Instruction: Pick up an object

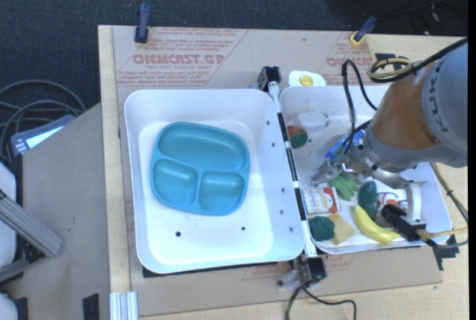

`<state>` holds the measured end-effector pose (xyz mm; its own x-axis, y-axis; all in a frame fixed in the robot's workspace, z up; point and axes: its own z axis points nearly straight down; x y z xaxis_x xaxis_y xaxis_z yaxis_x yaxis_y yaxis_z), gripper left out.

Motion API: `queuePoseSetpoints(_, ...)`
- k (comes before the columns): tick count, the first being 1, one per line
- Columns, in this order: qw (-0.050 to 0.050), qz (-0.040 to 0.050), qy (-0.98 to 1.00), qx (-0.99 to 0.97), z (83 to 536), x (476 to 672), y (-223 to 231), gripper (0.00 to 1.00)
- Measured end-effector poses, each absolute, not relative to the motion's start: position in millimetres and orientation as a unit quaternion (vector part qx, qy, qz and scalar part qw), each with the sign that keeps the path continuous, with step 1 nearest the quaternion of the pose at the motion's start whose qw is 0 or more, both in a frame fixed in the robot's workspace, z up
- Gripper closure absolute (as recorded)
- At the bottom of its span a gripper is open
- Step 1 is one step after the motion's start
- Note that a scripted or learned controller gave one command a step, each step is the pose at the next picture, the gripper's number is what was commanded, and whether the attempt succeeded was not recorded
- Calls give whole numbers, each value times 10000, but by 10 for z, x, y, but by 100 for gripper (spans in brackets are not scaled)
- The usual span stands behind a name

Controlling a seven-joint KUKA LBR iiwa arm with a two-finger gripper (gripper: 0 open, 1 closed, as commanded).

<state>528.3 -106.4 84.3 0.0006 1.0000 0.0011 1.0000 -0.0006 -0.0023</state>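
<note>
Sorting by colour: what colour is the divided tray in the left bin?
Light blue divided tray, seen in the camera view.

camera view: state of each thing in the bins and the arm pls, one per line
blue divided plate: right side up in the left bin, compartments bare
banana: lying flat in the right bin, near the front
small packet: lying flat beside the divider
dark green piece: resting at the front corner
arm: reaching over the right bin, wrist low over the toys
</note>
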Motion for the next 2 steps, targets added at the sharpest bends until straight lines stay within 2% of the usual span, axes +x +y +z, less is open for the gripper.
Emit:
queuePoseSetpoints(1, 4, 1, -7067, -7075, 941, 5286, -1063, 100)
queuePoseSetpoints(2, -10, -14, -7076, -7067, 1859, 6101, -667, 100)
